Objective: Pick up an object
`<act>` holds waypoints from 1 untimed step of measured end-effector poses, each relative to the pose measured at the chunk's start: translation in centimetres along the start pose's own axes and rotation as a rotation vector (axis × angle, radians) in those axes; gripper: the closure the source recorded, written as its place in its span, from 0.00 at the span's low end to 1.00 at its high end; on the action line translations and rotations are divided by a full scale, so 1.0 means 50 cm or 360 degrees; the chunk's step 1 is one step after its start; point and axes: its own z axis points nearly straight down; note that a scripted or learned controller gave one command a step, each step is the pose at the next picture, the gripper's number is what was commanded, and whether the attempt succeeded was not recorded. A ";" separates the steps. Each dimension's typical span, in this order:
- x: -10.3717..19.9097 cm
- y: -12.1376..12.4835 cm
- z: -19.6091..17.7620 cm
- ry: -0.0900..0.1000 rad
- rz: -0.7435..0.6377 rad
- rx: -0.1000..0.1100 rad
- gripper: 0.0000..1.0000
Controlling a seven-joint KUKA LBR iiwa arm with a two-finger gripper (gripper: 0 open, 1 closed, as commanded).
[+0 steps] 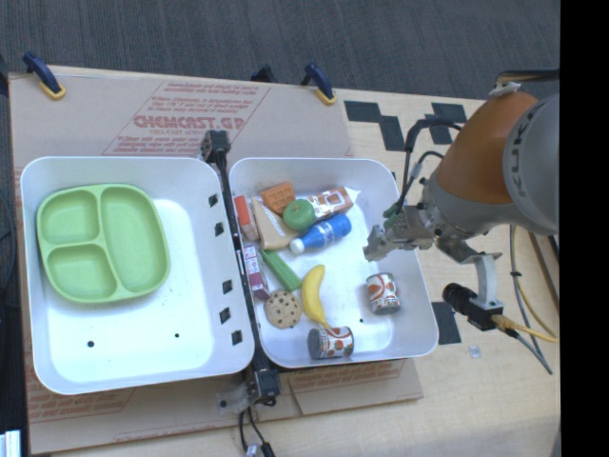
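Lighting: bright, even, overhead. Shadows: soft, short, beside bin (124, 350) walls. Glare: mild on white plastic. Focus: slightly soft overall; low res.

The arm (514, 165) is a thick, rounded body, grey at its outer shell with a broad orange band (485, 150) wrapping the section above the wrist. Below the band sits a grey, blocky wrist housing of bare metal (447, 219). The gripper (379, 246) is small, grey and angular. Thin black cables (416, 160) loop from the band down to the wrist. A black cylindrical fitting (468, 305) on a pale bracket hangs beneath, with a yellow cable (531, 331) trailing from it.
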 end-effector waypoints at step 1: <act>-0.031 0.136 -0.154 -0.0001 -0.0001 -0.0002 1.00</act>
